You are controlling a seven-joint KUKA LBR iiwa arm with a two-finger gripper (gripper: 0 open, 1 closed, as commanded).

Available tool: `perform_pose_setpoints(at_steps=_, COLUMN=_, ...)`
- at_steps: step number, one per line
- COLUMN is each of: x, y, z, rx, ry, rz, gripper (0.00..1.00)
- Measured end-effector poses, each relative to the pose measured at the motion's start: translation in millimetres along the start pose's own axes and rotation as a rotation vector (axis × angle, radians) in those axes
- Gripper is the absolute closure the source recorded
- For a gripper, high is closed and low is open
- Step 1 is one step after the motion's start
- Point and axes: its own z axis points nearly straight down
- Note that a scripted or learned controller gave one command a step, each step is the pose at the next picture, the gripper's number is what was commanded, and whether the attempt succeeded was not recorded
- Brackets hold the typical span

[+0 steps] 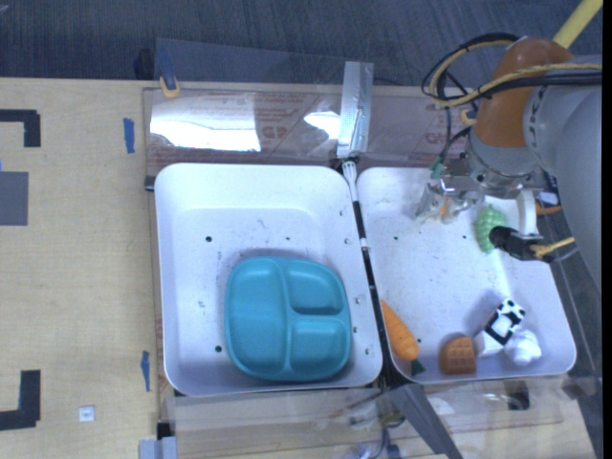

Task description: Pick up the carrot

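Two white bins sit side by side: the left bin (182,256) holds one teal divided plate (286,318), the right bin (421,256) four small items. One carrot (399,330), orange and tapered, lies slanted against the right bin's left wall near the front, beside a brown waffle-like piece (458,354). A green item (491,226) is partly hidden by the arm. I cannot tell the state of the gripper (442,199)

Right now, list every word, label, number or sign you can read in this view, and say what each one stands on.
None can be read.
Clear panel behind the bins: faint reddish print, too blurred to read.
Black-and-white toy in the right bin: pattern, no letters.
Small white square on the bench: too small to tell.
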Motion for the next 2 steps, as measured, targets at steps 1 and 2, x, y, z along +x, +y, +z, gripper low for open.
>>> perform_pose_setpoints(at_steps=1, x=141.8, y=7.5, z=-85.9, rx=-0.042, ry=0.006, rz=0.116, gripper=1.0)
perform_pose_setpoints(at_steps=2, x=41.7, y=-4.9, z=-141.3, rx=-0.039, ry=0.004, rz=0.319, gripper=1.0)
